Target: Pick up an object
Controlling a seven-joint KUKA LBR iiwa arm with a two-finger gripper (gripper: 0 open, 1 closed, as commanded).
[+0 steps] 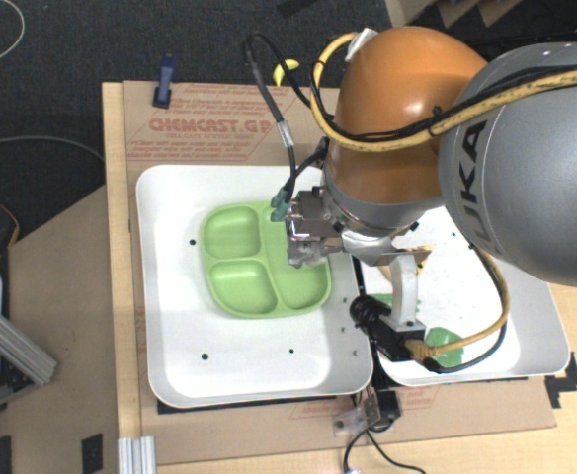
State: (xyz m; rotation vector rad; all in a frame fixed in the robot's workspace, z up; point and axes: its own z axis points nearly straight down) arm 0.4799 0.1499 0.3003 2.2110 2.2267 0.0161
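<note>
Over the left bin [170, 294] my hand [306, 250] hangs at the green tray's [239, 265] right edge; I cannot tell its state. That tray lies flat, looks light, stiff, slick plastic. I'd pinch its raised rim or a divider, not the floor.

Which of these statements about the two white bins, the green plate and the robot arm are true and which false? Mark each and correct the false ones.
1. The green divided plate lies in the left bin. True.
2. The plate has three compartments. True.
3. The arm reaches in from the left. False: it comes from the right.
4. The plate is red. False: it is light green.
5. A small green object lies in the right bin. True.
</note>
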